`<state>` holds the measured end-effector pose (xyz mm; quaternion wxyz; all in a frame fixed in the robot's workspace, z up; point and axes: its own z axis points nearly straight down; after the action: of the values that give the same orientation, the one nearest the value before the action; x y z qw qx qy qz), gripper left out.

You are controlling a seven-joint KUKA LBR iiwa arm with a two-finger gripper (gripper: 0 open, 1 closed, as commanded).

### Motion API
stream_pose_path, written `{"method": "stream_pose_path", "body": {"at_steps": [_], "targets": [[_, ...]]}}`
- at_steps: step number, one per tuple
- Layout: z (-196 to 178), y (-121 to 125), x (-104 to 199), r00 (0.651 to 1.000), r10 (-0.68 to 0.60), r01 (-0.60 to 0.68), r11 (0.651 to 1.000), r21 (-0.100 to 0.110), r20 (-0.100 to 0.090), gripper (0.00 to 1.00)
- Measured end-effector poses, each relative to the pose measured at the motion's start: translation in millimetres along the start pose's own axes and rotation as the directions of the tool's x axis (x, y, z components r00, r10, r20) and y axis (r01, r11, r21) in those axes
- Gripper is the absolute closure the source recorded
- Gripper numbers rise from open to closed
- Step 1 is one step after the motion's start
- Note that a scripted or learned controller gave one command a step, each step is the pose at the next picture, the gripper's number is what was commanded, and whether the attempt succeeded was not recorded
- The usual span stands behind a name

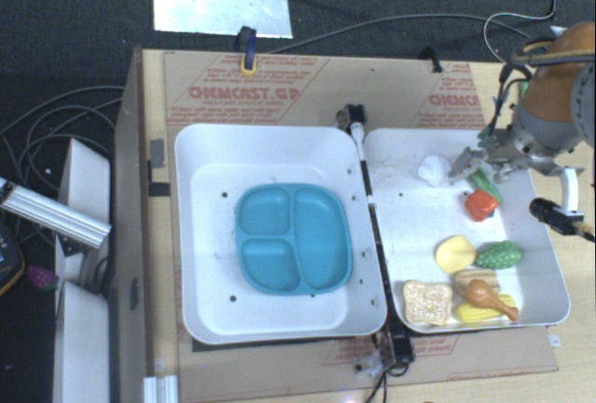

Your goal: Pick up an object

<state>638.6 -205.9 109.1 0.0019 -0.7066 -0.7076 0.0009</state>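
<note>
The left bin (pixel 200 206) holds a blue divided plate (pixel 291 237), lying flat near its centre. Taking the right bin (pixel 410 168) as the landmark: a cracker-like square (pixel 426 302) lies in its near left corner, and a white crumpled item (pixel 433 170) sits toward its far side. A yellow round piece (pixel 455 253) lies right of the bin's centre, with an orange-brown piece (pixel 486 295) and a yellow piece (pixel 477 314) just beside each other at the near edge. A red and green vegetable (pixel 480 199) lies toward the bin's right side, and a green bumpy piece (pixel 499 254) sits nearer than it. The tool (pixel 486 159) hangs over the bin's far right part, just above the red and green vegetable; its opening cannot be told, and nothing is seen in its hold.
</note>
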Motion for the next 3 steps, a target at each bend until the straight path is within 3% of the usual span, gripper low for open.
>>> {"method": "stream_pose_path", "body": {"at_steps": [3], "targets": [[18.1, -29.2, 0.0, 1.000, -0.001, 0.002, 1.000, -0.020, 0.008, 0.00]]}}
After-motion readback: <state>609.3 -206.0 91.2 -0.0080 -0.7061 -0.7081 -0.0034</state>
